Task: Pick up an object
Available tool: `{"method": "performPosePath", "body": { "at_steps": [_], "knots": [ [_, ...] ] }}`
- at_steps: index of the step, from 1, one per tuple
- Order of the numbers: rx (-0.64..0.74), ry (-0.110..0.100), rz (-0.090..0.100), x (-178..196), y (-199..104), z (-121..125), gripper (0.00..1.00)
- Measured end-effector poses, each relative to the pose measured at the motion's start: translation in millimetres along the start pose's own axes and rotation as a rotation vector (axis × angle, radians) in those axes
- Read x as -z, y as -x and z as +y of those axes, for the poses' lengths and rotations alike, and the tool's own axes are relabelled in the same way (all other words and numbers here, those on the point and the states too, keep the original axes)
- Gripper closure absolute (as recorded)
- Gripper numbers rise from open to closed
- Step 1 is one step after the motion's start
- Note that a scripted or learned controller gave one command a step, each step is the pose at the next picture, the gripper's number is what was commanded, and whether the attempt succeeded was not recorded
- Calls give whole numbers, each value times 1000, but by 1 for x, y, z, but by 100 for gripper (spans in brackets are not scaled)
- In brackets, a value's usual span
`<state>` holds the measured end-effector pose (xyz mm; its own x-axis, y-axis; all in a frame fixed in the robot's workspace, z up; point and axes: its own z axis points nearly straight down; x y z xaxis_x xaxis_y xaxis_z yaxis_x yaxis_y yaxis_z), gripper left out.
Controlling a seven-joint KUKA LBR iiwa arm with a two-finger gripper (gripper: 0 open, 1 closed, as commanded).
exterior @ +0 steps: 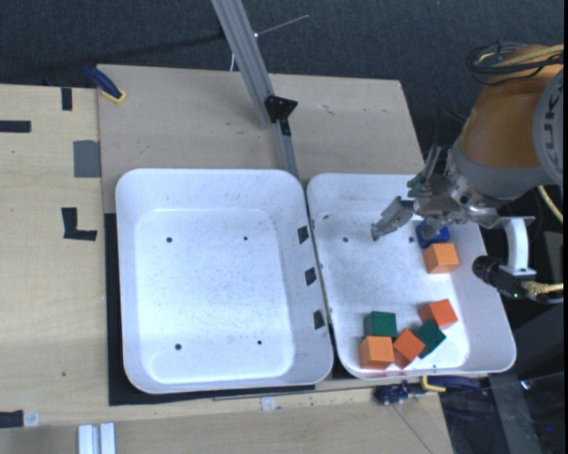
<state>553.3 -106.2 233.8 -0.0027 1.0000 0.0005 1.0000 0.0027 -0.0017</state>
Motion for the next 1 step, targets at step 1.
{"method": "performPosePath", "body": {
  "at_steps": [1],
  "knots": [
    [0,0,0,0,0,0,0]
  ]
}}
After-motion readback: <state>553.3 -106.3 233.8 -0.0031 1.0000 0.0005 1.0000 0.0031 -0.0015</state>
